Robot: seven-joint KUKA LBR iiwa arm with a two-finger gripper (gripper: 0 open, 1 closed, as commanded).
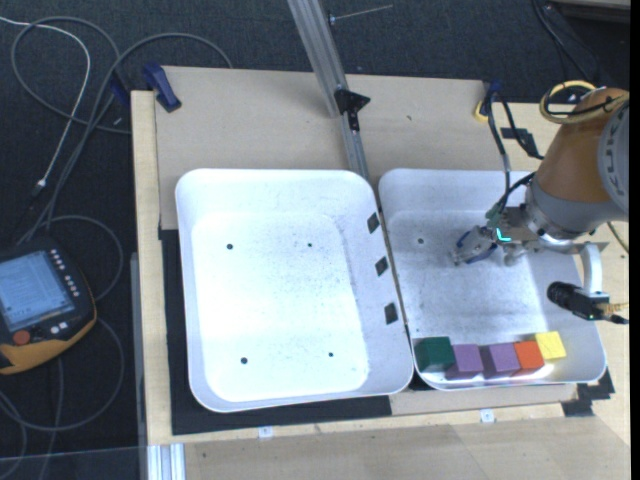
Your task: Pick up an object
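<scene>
Along the front wall of the right bin point(440, 190) lies a row of blocks: green point(433, 352), purple point(467, 359), a second purple point(497, 357), orange point(529, 354) and yellow point(551, 345). My gripper point(476, 248) hangs over the middle of that bin, well behind the row, reaching leftward from the grey wrist with its orange band point(578, 163). Nothing shows between its fingers. The fingers are small and blurred.
The left bin point(200, 203) sits beside the right one on the tan bench. A metal post point(325, 43) rises at a slant from the back between the bins. Black clips point(380, 265) line the shared wall. A black fitting point(578, 301) juts over the right bin's right side.
</scene>
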